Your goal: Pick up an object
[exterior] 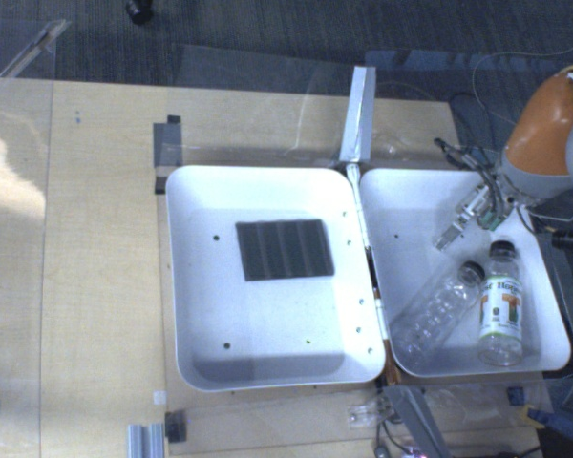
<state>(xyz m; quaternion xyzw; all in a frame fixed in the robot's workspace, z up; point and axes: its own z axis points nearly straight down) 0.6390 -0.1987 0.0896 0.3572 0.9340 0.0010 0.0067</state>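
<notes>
Two bottles lie in the right bin (pixel 401 208). A clear plastic bottle (pixel 435 311) with a dark cap lies slantwise, cap toward the upper right. Beside it, on its right, a labelled bottle (pixel 501 305) with a black cap points away from the front edge. My gripper (pixel 455 229) hangs over the upper middle of that bin, above and slightly left of both caps, with nothing seen in it. A dark ribbed rectangular pad (pixel 285 249) lies flat in the left bin (pixel 201 332).
The arm's orange band (pixel 544 132) and cables (pixel 463 151) sit over the right bin's far right corner. A metal divider post (pixel 357 113) rises behind the seam between the bins. Wooden bench (pixel 86 284) extends to the left.
</notes>
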